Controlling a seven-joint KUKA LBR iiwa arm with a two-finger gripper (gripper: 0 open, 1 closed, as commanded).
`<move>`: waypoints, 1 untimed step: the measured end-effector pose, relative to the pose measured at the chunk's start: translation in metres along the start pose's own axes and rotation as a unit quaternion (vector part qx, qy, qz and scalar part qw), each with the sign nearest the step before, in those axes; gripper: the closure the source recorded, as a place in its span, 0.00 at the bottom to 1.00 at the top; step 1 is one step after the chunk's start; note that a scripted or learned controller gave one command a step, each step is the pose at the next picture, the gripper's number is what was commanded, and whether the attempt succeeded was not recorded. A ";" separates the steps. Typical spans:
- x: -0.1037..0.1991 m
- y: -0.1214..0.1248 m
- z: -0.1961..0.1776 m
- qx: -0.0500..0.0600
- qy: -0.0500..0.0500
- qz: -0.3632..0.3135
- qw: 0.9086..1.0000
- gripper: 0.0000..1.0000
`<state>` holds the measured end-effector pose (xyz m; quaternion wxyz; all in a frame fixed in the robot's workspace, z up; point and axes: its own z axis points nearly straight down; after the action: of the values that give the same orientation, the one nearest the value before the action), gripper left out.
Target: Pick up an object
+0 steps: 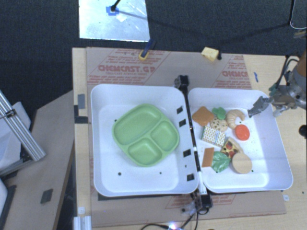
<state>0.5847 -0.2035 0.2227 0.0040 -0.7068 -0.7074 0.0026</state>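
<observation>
We see two white bins side by side on the bench. The left bin (103,128) holds a green divided plate (145,134) near its middle. The right bin (276,162) holds a cluster of toy food in its left half: a brown toast piece (203,115), a green piece (219,112), a croissant (235,117), a cookie (218,125), a red tomato (242,132), a patterned square (214,136), a pizza slice (230,148), an orange bar (208,156), a green leaf (220,162) and a tan disc (242,164). The gripper (259,105) hangs over the right bin's upper right corner, just right of the croissant, with nothing between its fingers; we cannot tell how the jaws stand.
</observation>
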 end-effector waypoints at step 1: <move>0.000 0.003 -0.006 -0.005 -0.001 -0.001 1.000 0.00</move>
<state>0.5873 -0.2032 0.2290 -0.0007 -0.7059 -0.7084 -0.0004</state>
